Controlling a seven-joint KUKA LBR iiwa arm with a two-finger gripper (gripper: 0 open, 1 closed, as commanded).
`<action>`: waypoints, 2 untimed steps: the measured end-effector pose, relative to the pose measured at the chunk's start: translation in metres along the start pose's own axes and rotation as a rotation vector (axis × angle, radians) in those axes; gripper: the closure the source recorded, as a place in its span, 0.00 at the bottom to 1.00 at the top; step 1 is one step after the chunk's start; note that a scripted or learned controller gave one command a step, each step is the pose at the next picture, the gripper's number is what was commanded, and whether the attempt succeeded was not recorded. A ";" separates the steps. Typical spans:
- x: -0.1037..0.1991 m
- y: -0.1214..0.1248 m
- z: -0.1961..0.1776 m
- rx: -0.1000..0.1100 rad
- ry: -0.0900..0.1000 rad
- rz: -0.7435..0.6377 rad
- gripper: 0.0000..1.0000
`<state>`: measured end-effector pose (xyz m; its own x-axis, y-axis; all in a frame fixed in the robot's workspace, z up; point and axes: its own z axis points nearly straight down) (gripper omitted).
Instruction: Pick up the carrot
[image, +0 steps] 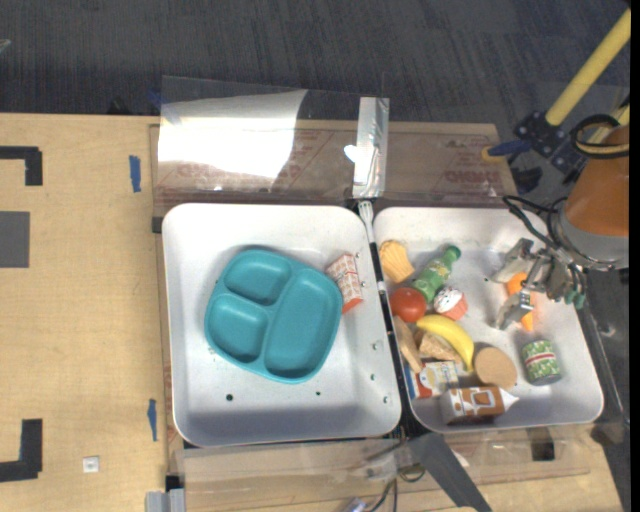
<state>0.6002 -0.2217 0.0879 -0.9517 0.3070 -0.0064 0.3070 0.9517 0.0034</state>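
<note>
The carrot (519, 291) is a small orange piece lying in the right bin (585, 400), toward its right side. My gripper (505, 295) is down over it, reaching in from the right under the orange-banded wrist (600, 200). Its two silver fingers stand apart, one above the carrot and one below it, so the carrot sits in the gap between them. The gripper is open, and I see no finger pressing on the carrot. The gripper body hides part of the carrot.
The right bin also holds a green can (541, 360), a banana (447, 337), a tomato (407, 303), a green bottle (436, 272), a round biscuit (494, 366) and a brown carton (472, 403). The left bin (190, 400) holds a teal divided plate (272, 312) and a small packet (346, 281).
</note>
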 end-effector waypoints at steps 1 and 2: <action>-0.004 0.001 -0.014 0.001 -0.014 -0.002 1.00; -0.003 0.002 -0.013 0.001 -0.012 -0.002 0.00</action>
<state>0.6039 -0.2213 0.1013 -0.9522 0.3048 -0.0187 0.3048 0.9524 0.0024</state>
